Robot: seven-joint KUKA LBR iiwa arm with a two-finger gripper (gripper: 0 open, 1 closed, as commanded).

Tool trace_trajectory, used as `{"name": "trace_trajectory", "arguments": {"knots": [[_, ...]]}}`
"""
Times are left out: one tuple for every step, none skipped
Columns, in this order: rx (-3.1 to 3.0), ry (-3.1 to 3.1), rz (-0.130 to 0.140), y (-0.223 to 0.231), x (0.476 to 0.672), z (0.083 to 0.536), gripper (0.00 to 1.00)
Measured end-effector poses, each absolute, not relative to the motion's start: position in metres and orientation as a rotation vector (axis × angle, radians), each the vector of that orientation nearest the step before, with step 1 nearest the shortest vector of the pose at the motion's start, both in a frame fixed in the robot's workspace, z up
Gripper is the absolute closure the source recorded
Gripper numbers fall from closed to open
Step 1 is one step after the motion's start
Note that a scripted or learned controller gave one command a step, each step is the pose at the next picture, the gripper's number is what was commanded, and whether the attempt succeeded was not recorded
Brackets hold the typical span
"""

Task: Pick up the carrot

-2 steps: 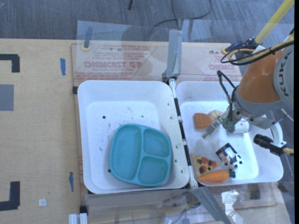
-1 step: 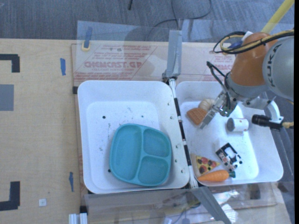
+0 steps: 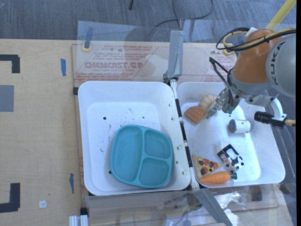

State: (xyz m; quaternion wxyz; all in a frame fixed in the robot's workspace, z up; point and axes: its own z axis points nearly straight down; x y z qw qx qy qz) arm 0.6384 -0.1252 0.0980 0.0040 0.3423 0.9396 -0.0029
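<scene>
Camera view: carrot (image 3: 215,177) lies flat at the near edge of the right bin (image 3: 263,171), just beside a pizza-slice toy (image 3: 207,165) and close to a black-and-white block (image 3: 230,156). Gripper (image 3: 215,108) sits low over the bin's far left part, next to a waffle-like biscuit (image 3: 195,114) and a pale lump (image 3: 208,99); well apart from the carrot. Open or clenched: cannot tell. White cylinder (image 3: 240,125) mid-bin. Left bin (image 3: 94,98) holds a teal divided plate (image 3: 141,156).

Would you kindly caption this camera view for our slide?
End effector hovers near the waffle in the right bin; the carrot lies at its near edge.
</scene>
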Motion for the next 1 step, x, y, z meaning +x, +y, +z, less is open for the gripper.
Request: {"name": "trace_trajectory", "arguments": {"knots": [[1.387,2.816,0.001,-0.0677,0.6156,0.1831,1.0]]}}
